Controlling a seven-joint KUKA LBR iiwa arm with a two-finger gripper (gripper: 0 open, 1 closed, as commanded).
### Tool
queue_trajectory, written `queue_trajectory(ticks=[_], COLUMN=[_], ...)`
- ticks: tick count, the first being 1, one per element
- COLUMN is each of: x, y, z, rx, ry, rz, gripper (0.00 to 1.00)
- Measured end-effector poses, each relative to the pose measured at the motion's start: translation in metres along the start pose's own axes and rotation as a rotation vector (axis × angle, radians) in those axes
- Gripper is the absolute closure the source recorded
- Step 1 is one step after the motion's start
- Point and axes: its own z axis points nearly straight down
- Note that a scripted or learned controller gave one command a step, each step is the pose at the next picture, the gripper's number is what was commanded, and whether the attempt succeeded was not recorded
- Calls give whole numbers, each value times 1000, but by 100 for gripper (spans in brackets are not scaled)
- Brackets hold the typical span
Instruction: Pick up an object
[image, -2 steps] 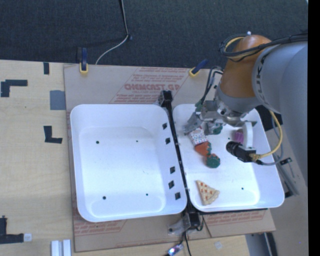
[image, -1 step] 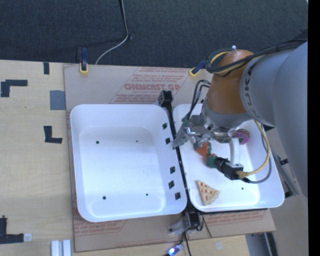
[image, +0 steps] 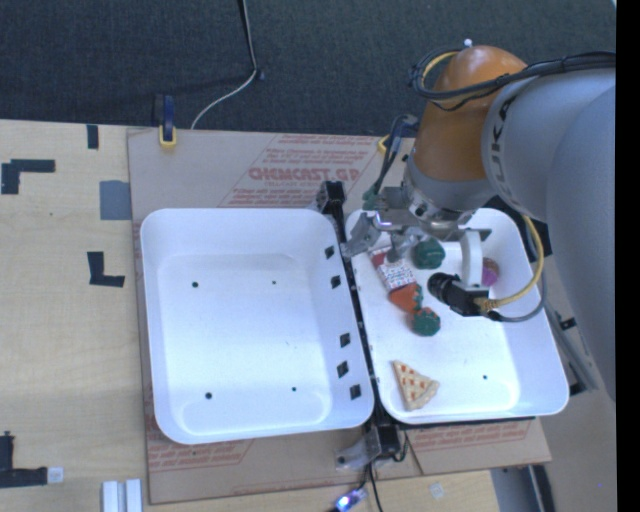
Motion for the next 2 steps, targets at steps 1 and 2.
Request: queue_trajectory(ticks=[1,2], x=[12,23], y=[5,-54], z=[-62,-14], rx=[-1,15], ry=[0,0], rz=[0,4], gripper=[100,100])
